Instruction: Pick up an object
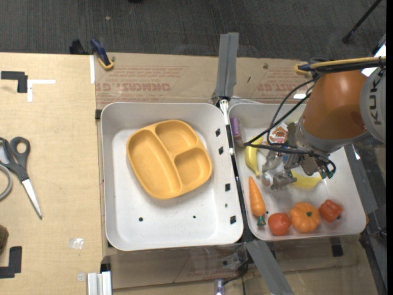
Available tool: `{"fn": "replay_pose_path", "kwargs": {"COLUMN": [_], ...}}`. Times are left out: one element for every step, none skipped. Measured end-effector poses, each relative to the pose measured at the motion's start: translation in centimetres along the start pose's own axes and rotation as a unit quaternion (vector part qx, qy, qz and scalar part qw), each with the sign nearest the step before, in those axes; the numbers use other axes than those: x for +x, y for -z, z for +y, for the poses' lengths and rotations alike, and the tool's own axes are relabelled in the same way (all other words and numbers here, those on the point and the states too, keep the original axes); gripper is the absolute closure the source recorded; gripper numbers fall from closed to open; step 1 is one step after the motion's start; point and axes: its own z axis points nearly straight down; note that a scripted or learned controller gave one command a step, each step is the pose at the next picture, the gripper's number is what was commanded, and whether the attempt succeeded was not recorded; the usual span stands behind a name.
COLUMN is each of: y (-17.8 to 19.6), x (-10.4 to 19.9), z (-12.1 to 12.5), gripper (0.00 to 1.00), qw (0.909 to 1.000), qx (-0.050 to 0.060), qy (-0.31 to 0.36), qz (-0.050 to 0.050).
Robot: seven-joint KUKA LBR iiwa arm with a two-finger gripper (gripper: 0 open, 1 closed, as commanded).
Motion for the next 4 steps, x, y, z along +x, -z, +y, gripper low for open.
{"fn": "replay_pose_path", "kwargs": {"y": [0.0, -1.0, -0.9, -0.8], "x": [0.0, 0.8, -7.6, -6.1], "z": [0.0, 0.9, -2.4, -7.2], "gripper": [0.00, 0.00, 0.00, 0.00], "qw": [1.0000, 1.0000, 0.9996, 0.9976], "qx": [0.000, -0.001, 0.000, 0.000], "qy": [0.000, 0.004, 0.029, 0.069], "qz": [0.000, 0.002, 0.002, -0.001]}}
